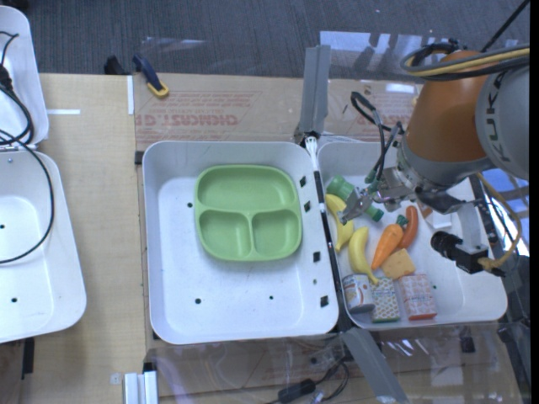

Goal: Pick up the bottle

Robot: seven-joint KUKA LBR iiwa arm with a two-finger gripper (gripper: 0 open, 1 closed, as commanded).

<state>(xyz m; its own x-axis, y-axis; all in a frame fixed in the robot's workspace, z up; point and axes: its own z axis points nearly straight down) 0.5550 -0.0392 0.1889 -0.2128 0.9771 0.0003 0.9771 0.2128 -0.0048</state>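
Observation:
The green bottle (338, 186) lies in the right bin (484, 297) near its upper left corner, beside the bananas. Part of it is covered by my gripper (360, 204), which hangs low right over it, reaching in from the orange-banded wrist (450, 133) at the upper right. A further bit of green (375, 215) shows just past the gripper's lower right side; I cannot tell whether it belongs to the bottle.
The right bin also holds two bananas (360, 251), a carrot (387, 244), a red-orange pepper (410, 225), a yellow wedge (400, 263), a can (356, 293) and two small boxes (417, 297). A green divided plate (249, 213) sits in the left bin (168, 259).

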